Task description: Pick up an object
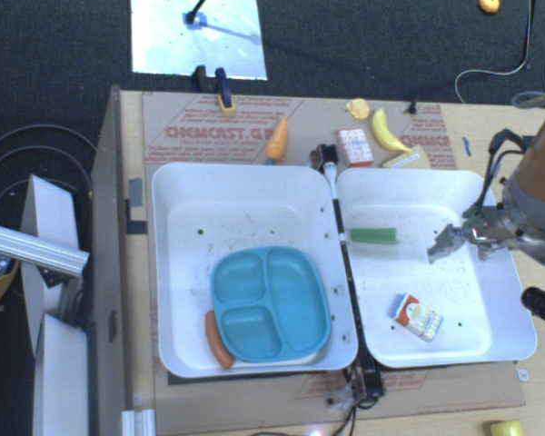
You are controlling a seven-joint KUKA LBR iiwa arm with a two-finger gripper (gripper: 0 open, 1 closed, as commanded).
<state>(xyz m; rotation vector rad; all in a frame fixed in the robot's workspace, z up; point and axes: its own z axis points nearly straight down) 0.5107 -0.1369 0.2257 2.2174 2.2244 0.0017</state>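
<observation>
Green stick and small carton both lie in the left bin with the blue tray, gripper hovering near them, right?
Not quite. The camera view shows the green stick and small carton in the right bin, not the left. The blue tray sits alone with a sausage in the left bin. The gripper is near them.

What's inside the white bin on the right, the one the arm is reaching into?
In the right bin lie a green stick near its left wall and a small red-and-white carton toward the front. The end effector hangs over the middle, hiding a patch of floor.
</observation>
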